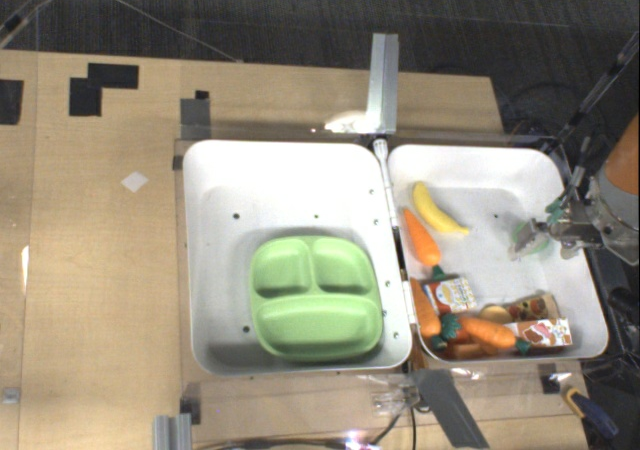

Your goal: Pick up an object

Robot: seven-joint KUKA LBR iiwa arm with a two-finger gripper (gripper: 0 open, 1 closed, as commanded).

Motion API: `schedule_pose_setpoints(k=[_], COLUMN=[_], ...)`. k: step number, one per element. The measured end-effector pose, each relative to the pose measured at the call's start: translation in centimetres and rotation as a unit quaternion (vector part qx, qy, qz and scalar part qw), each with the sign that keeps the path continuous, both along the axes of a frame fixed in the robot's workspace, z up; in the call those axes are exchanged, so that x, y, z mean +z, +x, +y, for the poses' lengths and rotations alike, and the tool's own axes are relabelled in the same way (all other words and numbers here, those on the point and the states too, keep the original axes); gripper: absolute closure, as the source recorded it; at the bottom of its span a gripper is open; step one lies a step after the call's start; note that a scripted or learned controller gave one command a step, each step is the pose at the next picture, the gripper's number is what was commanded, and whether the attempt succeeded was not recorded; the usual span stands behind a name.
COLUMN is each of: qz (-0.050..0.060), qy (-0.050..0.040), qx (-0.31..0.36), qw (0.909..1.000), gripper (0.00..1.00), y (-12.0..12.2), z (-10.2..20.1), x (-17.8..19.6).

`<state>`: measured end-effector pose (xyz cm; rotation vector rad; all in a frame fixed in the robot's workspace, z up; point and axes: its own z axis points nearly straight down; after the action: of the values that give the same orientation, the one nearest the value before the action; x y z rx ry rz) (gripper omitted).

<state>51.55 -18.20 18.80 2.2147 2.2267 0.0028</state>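
Note:
The right bin (490, 173) holds toy food. A yellow banana (440, 210) lies near its far left, with an orange carrot (421, 238) just beside it along the left wall. At the near edge lie a small juice carton (452, 292), another carrot (487, 331) with a green top, and a brown and red box (543, 332). My gripper (533, 238) hangs over the bare right-hand part of this bin, to the right of the banana and above the box, and touches none of the items. Nothing shows in its grip.
The left bin (215, 198) bears a green divided plate (315, 296) in its near half. A metal post (384, 88) rises behind the wall between the bins. Cables and the arm's wrist (610, 208) crowd the right bin's right rim.

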Motion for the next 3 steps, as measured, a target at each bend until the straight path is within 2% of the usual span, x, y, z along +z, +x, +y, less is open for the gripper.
schedule_pose_setpoints(k=[1,2,3], qz=[-0.002,0.0,-0.001], qy=[-0.0006,-0.0002,-0.0001], qx=[0.02,0.013,0.039], qw=[0.9998,0.9999,0.9992], gripper=[0.0,0.0,0.0], y=[-0.4,10.1,14.5], z=[1.4,3.0,10.1], x=[6.4,-4.0,-8.0])
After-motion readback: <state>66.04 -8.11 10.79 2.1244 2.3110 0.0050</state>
